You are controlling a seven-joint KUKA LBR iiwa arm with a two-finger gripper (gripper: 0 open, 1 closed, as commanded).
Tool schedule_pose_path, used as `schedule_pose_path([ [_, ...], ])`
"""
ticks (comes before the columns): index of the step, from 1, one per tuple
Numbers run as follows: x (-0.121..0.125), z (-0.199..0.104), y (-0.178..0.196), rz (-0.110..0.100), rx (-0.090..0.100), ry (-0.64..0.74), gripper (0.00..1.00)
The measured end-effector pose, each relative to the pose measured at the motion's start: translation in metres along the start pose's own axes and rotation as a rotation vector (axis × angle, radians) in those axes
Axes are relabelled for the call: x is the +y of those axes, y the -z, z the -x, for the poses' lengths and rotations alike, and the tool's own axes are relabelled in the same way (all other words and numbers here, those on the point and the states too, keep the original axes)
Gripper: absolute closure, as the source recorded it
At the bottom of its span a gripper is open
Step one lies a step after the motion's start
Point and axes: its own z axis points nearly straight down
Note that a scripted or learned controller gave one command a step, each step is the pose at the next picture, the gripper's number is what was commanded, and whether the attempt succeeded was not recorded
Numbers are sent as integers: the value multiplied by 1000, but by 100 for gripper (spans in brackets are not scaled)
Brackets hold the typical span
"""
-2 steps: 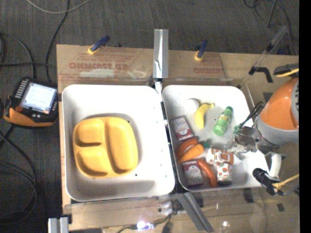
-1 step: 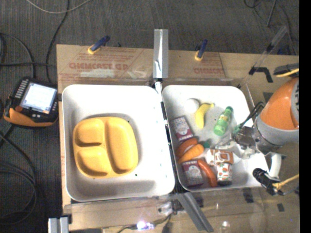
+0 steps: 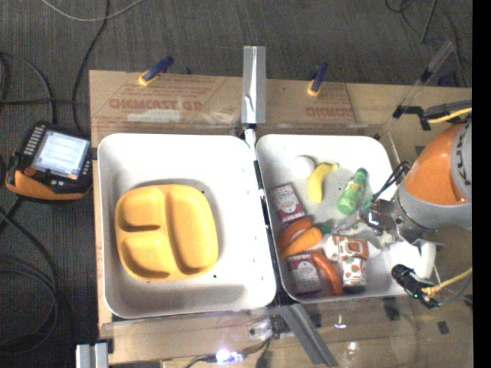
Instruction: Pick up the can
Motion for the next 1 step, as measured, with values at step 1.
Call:
schedule_pose_path([
  [1,2,4,4,6,-10,-3,100],
])
